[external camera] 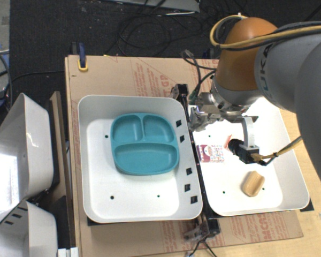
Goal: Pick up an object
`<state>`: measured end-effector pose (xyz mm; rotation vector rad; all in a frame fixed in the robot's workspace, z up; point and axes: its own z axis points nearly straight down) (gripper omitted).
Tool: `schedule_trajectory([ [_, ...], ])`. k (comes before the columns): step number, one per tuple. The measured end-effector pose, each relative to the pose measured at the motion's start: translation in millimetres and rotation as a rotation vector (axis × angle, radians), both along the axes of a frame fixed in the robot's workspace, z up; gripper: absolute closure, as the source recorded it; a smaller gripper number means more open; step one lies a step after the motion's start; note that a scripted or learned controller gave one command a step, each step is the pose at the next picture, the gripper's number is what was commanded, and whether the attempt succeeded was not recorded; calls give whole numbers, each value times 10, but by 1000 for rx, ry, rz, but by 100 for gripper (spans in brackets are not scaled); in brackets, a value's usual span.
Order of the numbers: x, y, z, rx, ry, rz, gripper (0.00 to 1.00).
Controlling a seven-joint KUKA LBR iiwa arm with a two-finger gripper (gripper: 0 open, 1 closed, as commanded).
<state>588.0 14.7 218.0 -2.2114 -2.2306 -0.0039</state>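
Packet (pixel 210 153), small, pink and white, lies flat in the right-hand bin (pixel 289 197) as the view shows it, close to that bin's left wall. A tan block (pixel 252 183) lies in the same bin, nearer the front edge and apart from the packet. The left-hand bin (pixel 91 197) holds a teal divided plate (pixel 145 144), flat near its middle.

The gripper (pixel 199 116) stands over the back left corner of the right-hand bin, by the wall between the two bins. It is just behind the packet and is not seen touching it. Whether it is wide or narrow cannot be told from this angle, and nothing is seen held.

Judgement: the step in hand is the approach, with no grasp made yet. The packet is the nearest candidate. The next move calls for a short shift toward the front to centre over it, then a descent. A thin, flat item close to a wall leaves little room, so a miss is a fair risk.
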Motion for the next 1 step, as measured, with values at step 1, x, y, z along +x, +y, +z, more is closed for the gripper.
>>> schedule_trajectory([
  [1,-76,471,-44,0,3,0,100],
])
